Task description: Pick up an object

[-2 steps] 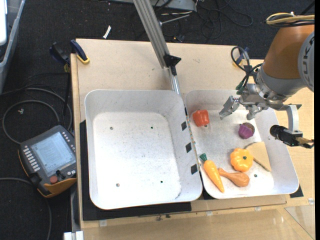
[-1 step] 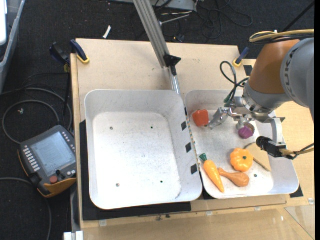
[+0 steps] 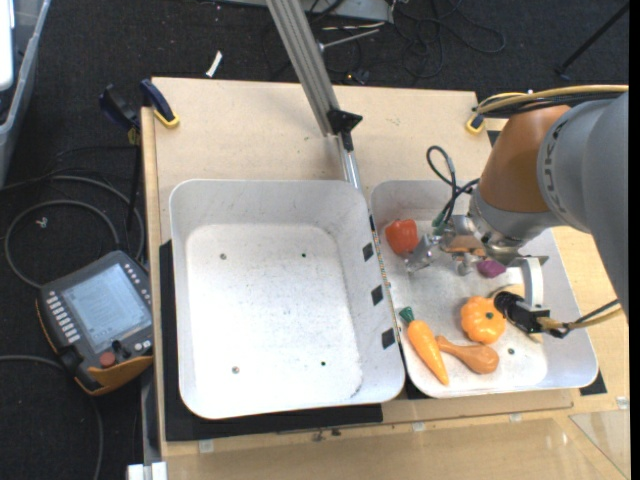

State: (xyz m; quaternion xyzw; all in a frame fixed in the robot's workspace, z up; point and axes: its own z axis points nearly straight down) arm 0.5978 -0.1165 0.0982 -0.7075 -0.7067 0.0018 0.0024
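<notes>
Overhead slanted view of a tan counter [image 3: 260,128] bearing two white bins. The left bin [image 3: 190,268] occupies the frame's centre. The right bin [image 3: 575,363], at centre right, holds a red tomato [image 3: 401,235] near its upper left, an orange pumpkin [image 3: 481,319], a carrot [image 3: 426,349] and a tan gourd [image 3: 470,354] along its lower part, and a small purple item [image 3: 491,266]. The grey arm [image 3: 580,163] enters from the right; its hand [image 3: 432,251] sits low in the right bin, just beside the tomato. A teach pendant [image 3: 98,316] lies at lower left.
</notes>
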